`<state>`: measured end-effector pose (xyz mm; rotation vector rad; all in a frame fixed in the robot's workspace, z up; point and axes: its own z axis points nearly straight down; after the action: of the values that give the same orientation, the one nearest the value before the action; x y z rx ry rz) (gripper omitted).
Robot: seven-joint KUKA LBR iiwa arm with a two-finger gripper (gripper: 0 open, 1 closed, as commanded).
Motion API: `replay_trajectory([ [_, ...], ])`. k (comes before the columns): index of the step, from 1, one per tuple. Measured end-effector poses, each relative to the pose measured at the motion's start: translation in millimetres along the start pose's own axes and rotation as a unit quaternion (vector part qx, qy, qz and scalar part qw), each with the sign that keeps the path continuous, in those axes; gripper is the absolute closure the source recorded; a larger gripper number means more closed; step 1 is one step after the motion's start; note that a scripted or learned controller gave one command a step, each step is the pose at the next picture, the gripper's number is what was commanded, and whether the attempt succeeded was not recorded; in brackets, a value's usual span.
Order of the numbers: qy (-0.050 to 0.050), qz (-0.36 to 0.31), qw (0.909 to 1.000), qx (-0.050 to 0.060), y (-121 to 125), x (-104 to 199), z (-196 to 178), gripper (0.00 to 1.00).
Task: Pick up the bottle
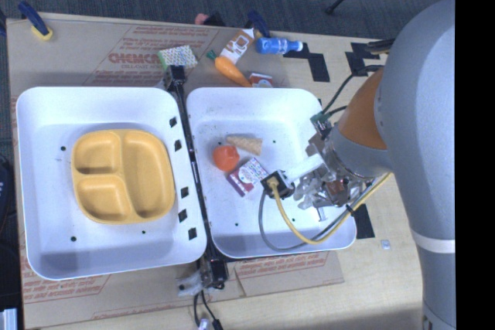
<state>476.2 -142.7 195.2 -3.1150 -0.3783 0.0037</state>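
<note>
The tool (pixel 323 193) is hovering over the right bin's (pixel 288 101) lower right corner. Whether it is spread or pinching anything cannot be told. The blue bottle (pixel 277 46) is lying on the worktop (pixel 116 50) behind that bin.

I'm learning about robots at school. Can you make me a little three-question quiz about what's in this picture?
1. True or false: the yellow divided plate lies in the left bin.
2. Which thing is outside both bins, on the cardboard behind them? A) the blue bottle B) the orange ball C) the ice cream cone
3. Fill in: the gripper hovers over the ______ bin, near its right side.

Key: 1. True. 2. A; the ball and cone lie in the right bin, beside a small red packet. 3. Right.
</note>
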Motion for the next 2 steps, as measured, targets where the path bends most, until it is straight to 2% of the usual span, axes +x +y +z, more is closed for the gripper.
replay_trajectory([
  [1,0.000,0.017,0.9999,0.000,2.3,-0.5,-17.3,1.00],
  [2,-0.001,0.017,0.9999,0.001,0.6,-0.2,-15.6,1.00],
])
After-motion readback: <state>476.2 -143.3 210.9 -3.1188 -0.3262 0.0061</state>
